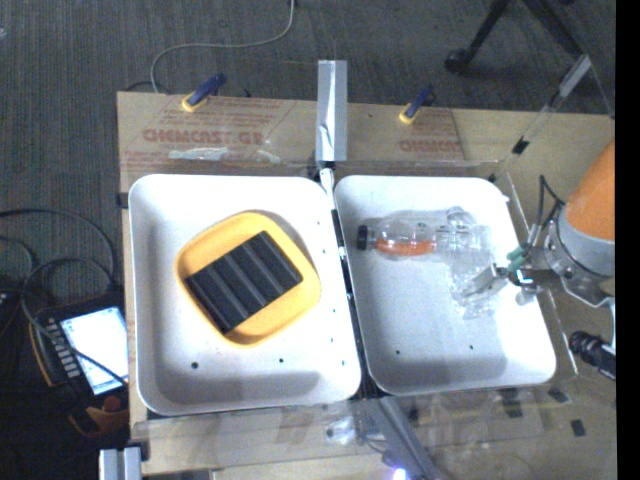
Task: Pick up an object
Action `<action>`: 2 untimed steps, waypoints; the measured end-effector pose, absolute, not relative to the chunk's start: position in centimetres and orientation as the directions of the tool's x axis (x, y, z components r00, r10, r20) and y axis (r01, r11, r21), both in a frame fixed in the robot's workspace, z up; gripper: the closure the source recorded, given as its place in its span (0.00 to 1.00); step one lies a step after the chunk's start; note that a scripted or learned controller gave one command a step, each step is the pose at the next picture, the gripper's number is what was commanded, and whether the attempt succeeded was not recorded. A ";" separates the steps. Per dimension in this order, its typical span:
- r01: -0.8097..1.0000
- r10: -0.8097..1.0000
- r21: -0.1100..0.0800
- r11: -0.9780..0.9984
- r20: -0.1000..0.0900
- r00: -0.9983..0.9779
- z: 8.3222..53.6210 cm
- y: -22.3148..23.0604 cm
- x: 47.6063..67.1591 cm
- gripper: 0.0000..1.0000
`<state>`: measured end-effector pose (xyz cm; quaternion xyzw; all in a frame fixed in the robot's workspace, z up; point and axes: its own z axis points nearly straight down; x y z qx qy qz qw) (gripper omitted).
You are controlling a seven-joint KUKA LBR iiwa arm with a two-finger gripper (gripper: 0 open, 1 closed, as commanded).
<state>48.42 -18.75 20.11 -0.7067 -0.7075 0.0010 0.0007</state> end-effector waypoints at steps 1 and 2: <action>1.000 1.000 -0.001 -0.007 0.001 0.007 17.7 -15.2 54.9 0.00; 1.000 1.000 0.004 -0.015 -0.001 0.015 10.6 -17.1 54.7 0.00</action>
